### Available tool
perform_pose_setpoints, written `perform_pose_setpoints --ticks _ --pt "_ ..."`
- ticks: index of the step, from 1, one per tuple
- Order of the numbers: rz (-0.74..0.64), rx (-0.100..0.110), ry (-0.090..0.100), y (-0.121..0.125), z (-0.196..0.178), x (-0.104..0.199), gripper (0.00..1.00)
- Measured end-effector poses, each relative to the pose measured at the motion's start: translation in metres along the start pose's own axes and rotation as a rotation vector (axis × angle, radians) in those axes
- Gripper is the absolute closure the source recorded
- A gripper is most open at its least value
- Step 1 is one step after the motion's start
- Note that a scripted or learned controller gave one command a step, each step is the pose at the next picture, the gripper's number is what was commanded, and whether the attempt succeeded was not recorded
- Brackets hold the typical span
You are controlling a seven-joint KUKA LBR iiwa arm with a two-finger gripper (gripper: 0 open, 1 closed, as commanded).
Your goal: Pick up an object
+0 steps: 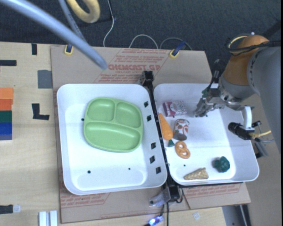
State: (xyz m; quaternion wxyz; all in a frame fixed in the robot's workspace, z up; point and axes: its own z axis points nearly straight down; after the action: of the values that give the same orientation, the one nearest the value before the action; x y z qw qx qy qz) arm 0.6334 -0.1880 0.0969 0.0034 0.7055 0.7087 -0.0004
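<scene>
Left bin (70, 173): smooth green plate (113, 125) with three sections is lying in the middle | Right bin (245, 171): orange carrot (166, 127), twisty pretzel (182, 149), crinkly packet (173, 108) are sitting by its left edge, bumpy teal lump (221, 164) near its front right corner | Gripper (201, 108): is hanging over the back, holding nothing I can see, cannot tell how far open.

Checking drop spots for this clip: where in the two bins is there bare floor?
Left bin: a bare strip along the front, below the green divided plate. Right bin: bare floor between the pretzel and the teal object. Crowded along the divider: carrot, wrapped packet, pretzel.
</scene>
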Motion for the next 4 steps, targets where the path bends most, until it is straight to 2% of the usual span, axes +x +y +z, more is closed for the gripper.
perform_pose_setpoints --ticks 2,3,4 --pt "0.002 -0.001 0.004 0.017 -0.104 -0.008 1.00" --pt "0.003 0.003 0.005 0.017 -0.122 -0.007 1.00" --pt "-0.002 0.005 0.006 0.021 -0.116 0.053 1.00"
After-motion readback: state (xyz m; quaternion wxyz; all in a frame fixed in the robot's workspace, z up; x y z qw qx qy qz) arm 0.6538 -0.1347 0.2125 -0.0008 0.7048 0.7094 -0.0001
